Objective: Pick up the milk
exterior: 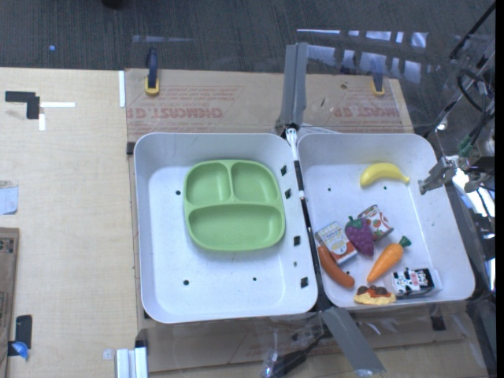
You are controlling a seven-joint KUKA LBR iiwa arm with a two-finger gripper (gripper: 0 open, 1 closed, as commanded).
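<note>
The milk (413,282) is a small white carton with black patches, lying on its side near the front right corner of the right bin (346,157). My gripper (438,177) hangs at that bin's right rim, level with the banana, well behind the milk and apart from it. Nothing shows in its grasp. Its tip is small and blurred against the arm's cables.
Around the milk lie a carrot (383,261), a yellow pastry piece (373,294), a sausage (336,268), purple grapes (361,235), two small cartons (335,242) (377,221) and a banana (383,175). The left bin (157,274) holds a green divided plate (234,205).
</note>
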